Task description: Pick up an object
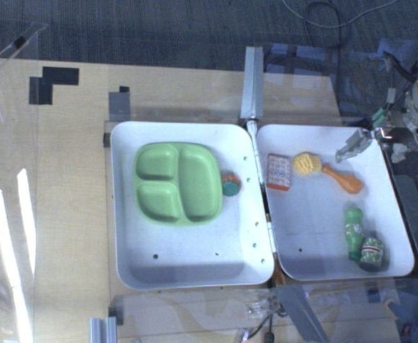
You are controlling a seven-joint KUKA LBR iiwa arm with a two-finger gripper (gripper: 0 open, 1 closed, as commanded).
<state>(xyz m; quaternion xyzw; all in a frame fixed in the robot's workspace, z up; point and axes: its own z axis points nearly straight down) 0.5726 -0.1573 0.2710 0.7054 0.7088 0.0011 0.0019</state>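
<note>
The right bin (316, 252) holds a yellow-headed brush with an orange handle (326, 171) and a red and white packet (279, 171) beside it. A green bottle (353, 229) lies near the front right corner, touching a small round dark and green object (372, 252). My gripper (353, 147) hangs over the back right part of this bin, just above and right of the brush handle, with nothing seen in it. The left bin (187, 259) holds a green divided plate (178, 183) and a small teal and orange toy (231, 186) at its right edge.
A metal divider post (252, 84) stands behind the seam between the bins. The arm (416, 113) comes in over the right bin's far right corner. Bare white floor lies in the middle of the right bin and the front of the left bin.
</note>
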